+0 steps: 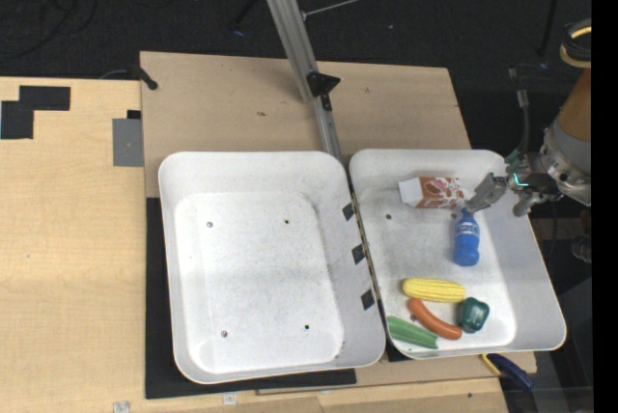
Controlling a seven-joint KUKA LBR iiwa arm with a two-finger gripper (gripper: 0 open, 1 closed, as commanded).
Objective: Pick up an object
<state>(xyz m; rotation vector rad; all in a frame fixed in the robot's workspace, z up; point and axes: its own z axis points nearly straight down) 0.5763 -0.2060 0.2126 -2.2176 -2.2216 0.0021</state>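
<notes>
I am a grey arm with an orange band, reaching in from the right over a bench that carries two shallow white bins side by side. My claw hangs at the far right corner of the right bin, its two fingers spread wide with nothing between them.

Everything I could pick lies in that right bin. A blue bottle lies just left of and nearer than my claw, its cap pointing toward one finger. A red and white packet lies to the left, at the far side of the bin. Toward the near edge a yellow corn cob, an orange carrot, a green pod and a dark green pepper sit close together, some touching. The left bin is to the left.

The bottle looks like the closest target, and it is where I expect trouble. It is round and lying on its side, so if my fingers close off centre it will likely roll or squirt out. My claw also sits close to the bin's raised rim, and a straight descent here could strike the rim or close on air. Going for the near cluster risks catching two things at once or nudging them apart.
</notes>
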